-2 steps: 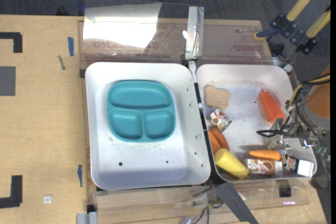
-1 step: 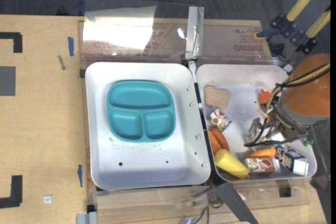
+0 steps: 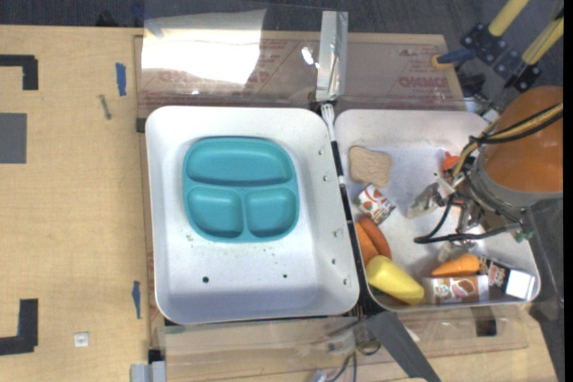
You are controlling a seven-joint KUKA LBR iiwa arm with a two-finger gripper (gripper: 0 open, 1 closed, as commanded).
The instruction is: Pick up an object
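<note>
The hand (image 3: 445, 203) hangs low over the right bin (image 3: 407, 125), reaching in from the right under the arm's orange band (image 3: 530, 148); cables and the wrist cover much of it, and whether its fingers are spread or pressed together cannot be told. Nothing can be seen between them.

The arm hides the bin's right side, and whatever lies beneath the wrist is out of sight. A small orange piece (image 3: 450, 162) peeks out beside the wrist, too cut off to name.

In the open part of that bin, a tan bread slice (image 3: 370, 165) lies near the back. A small can (image 3: 375, 204) sits just in front of it, tilted. A carrot (image 3: 371, 239) lies along the left wall, long axis running front to back, its near end touching a yellow lemon (image 3: 391, 279). A second carrot (image 3: 457, 266) lies crosswise near the front, just behind a bottle (image 3: 479, 285) on its side, long axis left to right.

The left bin (image 3: 179, 282) holds a teal divided plate (image 3: 240, 188).
</note>
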